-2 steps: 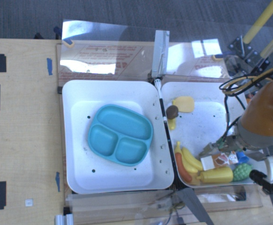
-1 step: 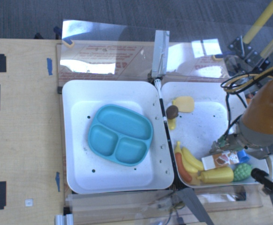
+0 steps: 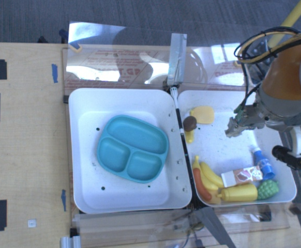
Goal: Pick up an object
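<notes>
Far off to my pincer's left sits the teal divided tray (image 3: 133, 149) in the left bin (image 3: 83, 154), a long way from anything I would go for. Closer on that side, in the right bin (image 3: 220, 141), a small brown lump (image 3: 190, 122) and a yellow slice (image 3: 202, 114) lie just beyond the bin divider. The pincer (image 3: 234, 128) hangs over bare floor there; I see nothing between its tips, and I cannot tell how wide it stands. Below it and slightly left lies the banana (image 3: 208, 173), beside an orange carrot-like piece (image 3: 201, 184). Right of the pincer and lower is the blue bottle (image 3: 262, 164), my nearest candidate by my reckoning, its long axis tilted down to the right.
</notes>
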